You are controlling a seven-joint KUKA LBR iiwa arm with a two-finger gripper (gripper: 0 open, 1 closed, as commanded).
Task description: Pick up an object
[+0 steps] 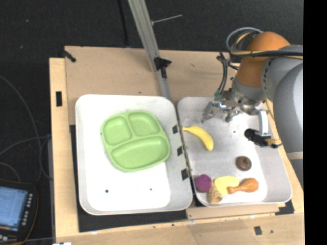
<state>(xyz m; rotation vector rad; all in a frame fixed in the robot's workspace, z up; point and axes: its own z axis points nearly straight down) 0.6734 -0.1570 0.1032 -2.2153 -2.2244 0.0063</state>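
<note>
We look down on two white bins, and we place everything from the banana [199,136], which lies in the right bin [225,162] close to its left wall. Nothing is lifted yet, so we judge the pick barely begun: choosing, closing and raising all remain. The gripper [220,112] hangs up and to the right of the banana, near the bin's far edge, its two fingers spread apart with nothing between them and nothing touching them. Down and right of the banana sit a brown ring [243,163], a purple ball [203,182], a yellow piece [225,184] and an orange toy [244,187]. Left of the banana, in the other bin, rests a green tray [136,141].
</note>
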